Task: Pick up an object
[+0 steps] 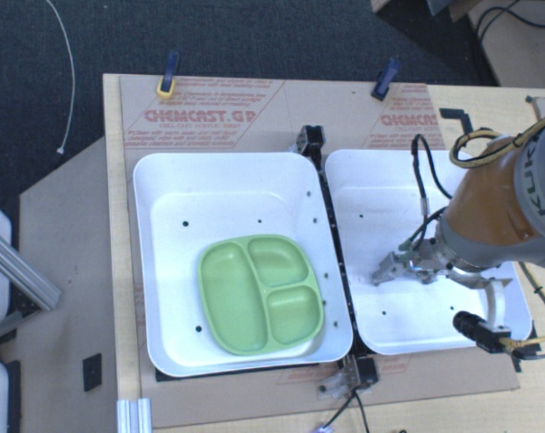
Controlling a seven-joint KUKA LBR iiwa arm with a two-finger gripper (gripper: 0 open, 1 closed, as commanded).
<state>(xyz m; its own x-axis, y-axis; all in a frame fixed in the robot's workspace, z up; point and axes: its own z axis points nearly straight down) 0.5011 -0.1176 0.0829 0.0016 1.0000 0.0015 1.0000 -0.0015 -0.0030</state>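
Observation:
A light green divided plate (259,292) with three compartments lies flat in the left white bin (164,242), toward its front. My gripper (392,271) hangs over the middle of the right white bin (372,179), pointing left toward the divider between the bins. It is well to the right of the plate and apart from it. The arm's orange band and wrist (489,210) cover the right part of that bin.
A brown cardboard sheet (209,106) lies under both bins, held by a yellow clip (168,81) and a blue clip (384,81) at the back. Black clamps (310,139) sit between the bins. Cables loop above the wrist.

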